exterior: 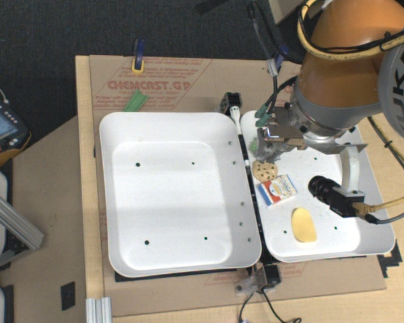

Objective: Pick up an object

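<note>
Closely hemmed, the pincer point(265, 153) hangs just beside the right bin's point(286, 247) left wall. Whether it is released or clenched cannot be told, since the wrist point(337, 93) covers it. Just nearside lies a round biscuit point(263, 171), then a red-and-blue packet point(277, 189). Farther off is a yellow lump point(304, 225) on open floor.

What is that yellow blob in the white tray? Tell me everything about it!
The yellow oval lump is smooth, plain and rounded; its material I cannot tell. It lies flat on the floor of the shallow white bin on the view's right, near the front edge. Nothing touches it; the gripper is farther back.
</note>
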Action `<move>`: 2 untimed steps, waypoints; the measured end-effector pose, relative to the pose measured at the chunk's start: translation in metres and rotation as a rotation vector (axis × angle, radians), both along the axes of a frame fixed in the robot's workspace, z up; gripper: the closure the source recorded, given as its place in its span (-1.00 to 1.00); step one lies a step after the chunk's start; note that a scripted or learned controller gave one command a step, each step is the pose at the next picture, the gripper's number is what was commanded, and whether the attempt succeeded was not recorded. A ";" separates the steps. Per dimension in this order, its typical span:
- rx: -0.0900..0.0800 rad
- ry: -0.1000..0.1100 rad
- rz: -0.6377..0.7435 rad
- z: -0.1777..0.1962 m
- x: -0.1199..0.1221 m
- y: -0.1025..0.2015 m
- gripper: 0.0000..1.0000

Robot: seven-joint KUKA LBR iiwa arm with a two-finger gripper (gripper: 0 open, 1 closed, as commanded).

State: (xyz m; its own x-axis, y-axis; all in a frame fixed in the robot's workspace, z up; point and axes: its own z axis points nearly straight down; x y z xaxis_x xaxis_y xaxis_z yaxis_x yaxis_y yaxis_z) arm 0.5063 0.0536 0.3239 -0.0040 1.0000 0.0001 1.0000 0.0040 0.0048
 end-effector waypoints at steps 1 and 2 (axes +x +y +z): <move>0.000 0.012 -0.003 -0.031 -0.029 0.011 1.00; 0.003 -0.002 0.003 0.026 -0.027 0.075 1.00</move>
